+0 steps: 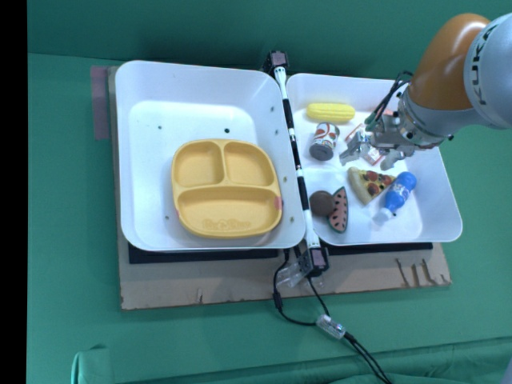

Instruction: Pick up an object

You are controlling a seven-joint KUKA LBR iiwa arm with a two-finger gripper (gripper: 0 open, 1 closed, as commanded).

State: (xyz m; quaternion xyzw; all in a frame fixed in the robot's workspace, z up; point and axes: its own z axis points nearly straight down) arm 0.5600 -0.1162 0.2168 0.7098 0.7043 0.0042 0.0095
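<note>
Compartments of a yellow tray (226, 189) are seen in the left bin (152, 86). Corn (330, 112), can (324, 142), watermelon slice (339, 210), pizza slice (370, 183) and bottle (396, 194) are spread across the right bin (436, 214). The gripper (362, 152) is poised above the pizza slice, fingers spread, nothing held.

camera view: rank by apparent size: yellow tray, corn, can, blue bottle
1. yellow tray, largest by far
2. corn and blue bottle, look about alike, not ranking them
3. can, smallest
</note>
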